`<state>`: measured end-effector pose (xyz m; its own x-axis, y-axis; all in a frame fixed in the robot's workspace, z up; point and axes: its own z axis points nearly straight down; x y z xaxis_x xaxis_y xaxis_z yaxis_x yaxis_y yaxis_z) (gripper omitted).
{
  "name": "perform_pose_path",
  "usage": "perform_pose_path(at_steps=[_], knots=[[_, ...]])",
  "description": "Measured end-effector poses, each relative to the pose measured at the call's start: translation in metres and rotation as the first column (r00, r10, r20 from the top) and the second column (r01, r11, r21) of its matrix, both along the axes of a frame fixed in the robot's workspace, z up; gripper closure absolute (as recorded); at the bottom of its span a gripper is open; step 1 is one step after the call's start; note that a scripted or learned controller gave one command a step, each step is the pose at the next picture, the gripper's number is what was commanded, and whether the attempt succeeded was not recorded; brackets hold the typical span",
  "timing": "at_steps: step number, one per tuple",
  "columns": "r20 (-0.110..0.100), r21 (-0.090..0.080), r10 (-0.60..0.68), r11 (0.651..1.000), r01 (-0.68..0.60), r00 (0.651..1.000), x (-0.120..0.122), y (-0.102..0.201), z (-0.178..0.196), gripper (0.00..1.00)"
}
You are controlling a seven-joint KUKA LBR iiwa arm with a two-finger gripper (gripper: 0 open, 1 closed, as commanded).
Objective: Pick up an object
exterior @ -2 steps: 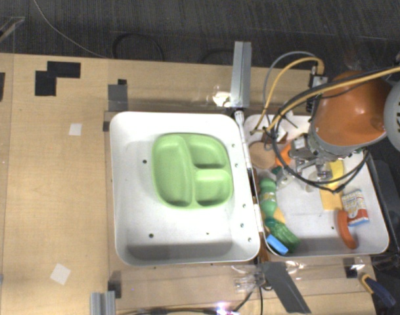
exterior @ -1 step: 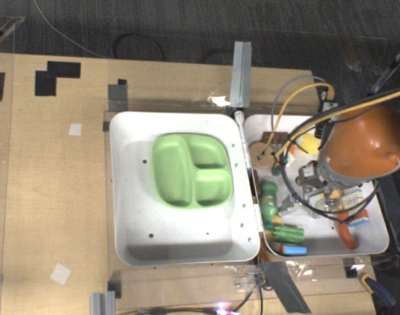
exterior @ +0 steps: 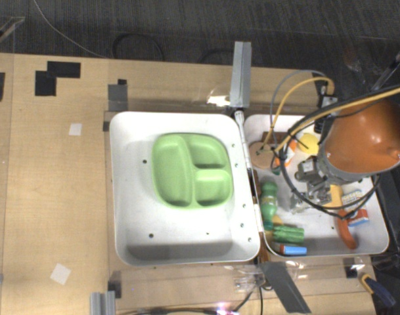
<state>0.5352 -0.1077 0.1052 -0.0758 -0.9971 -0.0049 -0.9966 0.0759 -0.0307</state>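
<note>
My gripper (exterior: 312,188) hangs low over the middle of the right bin (exterior: 381,243), under the orange wrist band (exterior: 367,138) and a tangle of cables. Just left of it lie a green bottle-like object (exterior: 269,199), a green cylinder (exterior: 289,231) and a small blue piece (exterior: 293,249). An orange-red tool (exterior: 347,232) lies to its lower right. A yellow object (exterior: 308,142) and a tan round piece (exterior: 259,151) sit at the bin's far side. The arm hides the things directly beneath it.
The left bin (exterior: 129,240) holds a light green divided plate (exterior: 190,169) near its middle. A grey post (exterior: 240,74) stands behind the wall between the two bins. Wooden bench surface lies to the left.
</note>
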Motion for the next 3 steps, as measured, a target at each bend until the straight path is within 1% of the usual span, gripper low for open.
perform_pose_path(at_steps=[1, 2, 3], knots=[[-0.013, -0.001, -0.043, 0.999, 0.043, 0.999, 0.069, 0.019, 0.122, 1.00], [-0.029, -0.001, 0.348, 0.937, -0.348, 0.937, 0.016, -0.011, 0.043, 1.00], [-0.019, -0.004, 0.379, 0.925, -0.379, 0.925, 0.042, 0.033, 0.110, 1.00]])
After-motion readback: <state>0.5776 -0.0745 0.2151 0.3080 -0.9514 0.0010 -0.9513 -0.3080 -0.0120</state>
